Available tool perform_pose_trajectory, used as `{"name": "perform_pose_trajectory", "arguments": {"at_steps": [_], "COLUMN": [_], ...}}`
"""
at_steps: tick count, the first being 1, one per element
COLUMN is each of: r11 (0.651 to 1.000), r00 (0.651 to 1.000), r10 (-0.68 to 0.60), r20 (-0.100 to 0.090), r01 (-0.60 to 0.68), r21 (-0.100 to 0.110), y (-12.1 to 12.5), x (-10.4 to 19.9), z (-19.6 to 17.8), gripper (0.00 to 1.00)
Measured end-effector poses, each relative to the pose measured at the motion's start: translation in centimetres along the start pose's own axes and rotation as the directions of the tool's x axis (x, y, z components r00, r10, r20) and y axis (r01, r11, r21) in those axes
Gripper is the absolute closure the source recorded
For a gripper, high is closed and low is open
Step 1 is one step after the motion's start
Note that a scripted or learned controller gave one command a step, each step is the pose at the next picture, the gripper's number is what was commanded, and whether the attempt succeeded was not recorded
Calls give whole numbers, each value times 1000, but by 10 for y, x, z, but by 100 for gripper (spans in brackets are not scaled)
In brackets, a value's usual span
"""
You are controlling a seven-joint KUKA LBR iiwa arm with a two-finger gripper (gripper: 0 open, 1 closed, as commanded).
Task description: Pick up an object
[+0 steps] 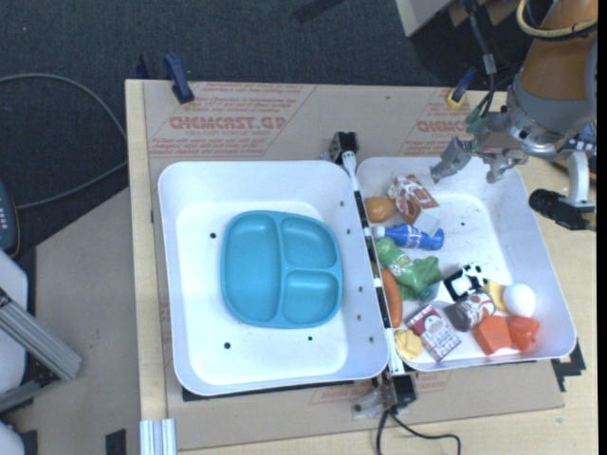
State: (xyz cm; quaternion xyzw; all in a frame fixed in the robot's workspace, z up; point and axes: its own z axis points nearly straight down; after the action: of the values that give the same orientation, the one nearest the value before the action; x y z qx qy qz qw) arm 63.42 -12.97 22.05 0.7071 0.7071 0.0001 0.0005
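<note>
My gripper (473,163) hangs over the far edge of the right bin (550,263), its two fingers spread apart with nothing between them. Below and to its left lie a brown-and-white snack packet (412,196), an orange ball (378,209) and a blue bottle (414,238). Further toward the front sit a green toy (408,269), a carrot (392,297), a black-and-white toy (464,284), a white egg (519,300), red blocks (505,333) and a small red box (434,331).
The left bin (190,330) holds a blue divided plate (282,268). A black clamp (345,148) sits at the far end of the seam between the bins. Blue clips (176,74) hold the cardboard sheet at the back.
</note>
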Motion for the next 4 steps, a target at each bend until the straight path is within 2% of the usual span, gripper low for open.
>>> {"name": "perform_pose_trajectory", "arguments": {"at_steps": [1,2,3,4], "r11": [1000,1000,1000,1000], "r00": [1000,1000,1000,1000], "r10": [1,5,1,2], "r20": [-1,8,1,1], "r01": [-1,-5,-1,-2], "r21": [4,-5,-3,-4], "y": [-52,-81,-115,-115], "x": [15,21,30,30], "z": [83,135,135,126], "gripper": [0,0,0,100]}}
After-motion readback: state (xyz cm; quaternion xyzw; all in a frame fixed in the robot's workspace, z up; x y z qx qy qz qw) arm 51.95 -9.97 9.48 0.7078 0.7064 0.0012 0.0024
